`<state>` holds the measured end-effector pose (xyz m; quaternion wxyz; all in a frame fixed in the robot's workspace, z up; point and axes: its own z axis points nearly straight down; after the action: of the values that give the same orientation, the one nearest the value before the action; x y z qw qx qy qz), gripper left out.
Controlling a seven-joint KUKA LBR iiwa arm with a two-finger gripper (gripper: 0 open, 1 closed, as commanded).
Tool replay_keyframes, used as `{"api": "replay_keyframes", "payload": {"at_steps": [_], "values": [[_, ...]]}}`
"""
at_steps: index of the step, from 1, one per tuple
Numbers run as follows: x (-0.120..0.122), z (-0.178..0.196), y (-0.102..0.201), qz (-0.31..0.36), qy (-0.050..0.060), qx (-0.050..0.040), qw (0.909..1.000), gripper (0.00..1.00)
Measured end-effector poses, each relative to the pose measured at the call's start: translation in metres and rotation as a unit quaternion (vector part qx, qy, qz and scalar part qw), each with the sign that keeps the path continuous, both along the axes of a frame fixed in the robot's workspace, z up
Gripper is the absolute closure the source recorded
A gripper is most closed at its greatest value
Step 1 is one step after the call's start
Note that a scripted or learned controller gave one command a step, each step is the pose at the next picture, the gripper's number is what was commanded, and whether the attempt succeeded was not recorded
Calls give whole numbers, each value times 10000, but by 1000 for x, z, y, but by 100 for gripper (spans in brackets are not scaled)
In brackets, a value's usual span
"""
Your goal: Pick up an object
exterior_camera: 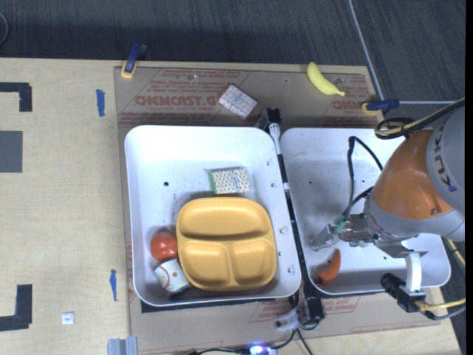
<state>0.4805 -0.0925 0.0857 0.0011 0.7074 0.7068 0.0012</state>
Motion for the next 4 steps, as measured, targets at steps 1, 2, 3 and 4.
{"api": "replay_keyframes", "payload": {"at_steps": [1,2,3,4], "values": [[0,0,0,-1,-1,-1,10000,0],[0,0,0,-1,-2,-1,10000,0],[0,0,1,0,-2,-2,10000,0],[0,0,-1,9,-2,3,10000,0]]}}
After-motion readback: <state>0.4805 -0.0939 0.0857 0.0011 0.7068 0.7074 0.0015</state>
